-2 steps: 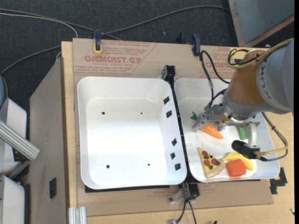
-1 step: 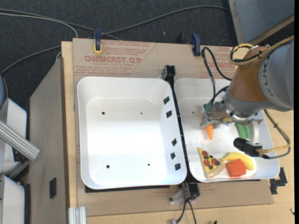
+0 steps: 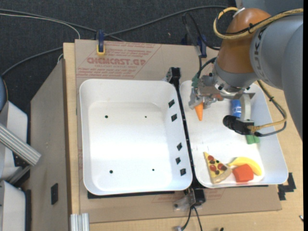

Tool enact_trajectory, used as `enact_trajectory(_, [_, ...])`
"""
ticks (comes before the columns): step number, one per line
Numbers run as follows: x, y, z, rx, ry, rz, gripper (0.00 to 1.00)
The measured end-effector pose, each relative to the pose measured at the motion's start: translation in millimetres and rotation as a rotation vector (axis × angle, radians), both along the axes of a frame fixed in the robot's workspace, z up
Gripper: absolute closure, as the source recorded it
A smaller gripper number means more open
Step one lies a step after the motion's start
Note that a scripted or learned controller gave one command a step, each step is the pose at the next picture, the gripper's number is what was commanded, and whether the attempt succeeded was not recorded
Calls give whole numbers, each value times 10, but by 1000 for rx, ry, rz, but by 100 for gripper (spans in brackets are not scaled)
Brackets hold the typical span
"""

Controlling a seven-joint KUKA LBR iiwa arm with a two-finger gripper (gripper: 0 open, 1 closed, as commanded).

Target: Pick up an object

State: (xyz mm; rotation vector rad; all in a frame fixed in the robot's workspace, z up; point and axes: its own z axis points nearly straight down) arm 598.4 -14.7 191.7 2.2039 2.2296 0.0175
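We see two bins side by side on the surface [image 3: 62, 129]; in the right bin [image 3: 274, 143], a pizza slice [image 3: 216, 166] lies left of a block [image 3: 243, 173].

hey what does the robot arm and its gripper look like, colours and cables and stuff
The arm is bulky smooth grey, with a glossy orange band above the wrist. A yellow cable loops around the band, and another yellow cable trails from a black fitting lower down. The gripper is small, grey metal, on a round silvery wrist flange.
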Motion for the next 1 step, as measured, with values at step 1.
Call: enact_trajectory(1, [-518, 536, -69, 0, 20, -6, 100])
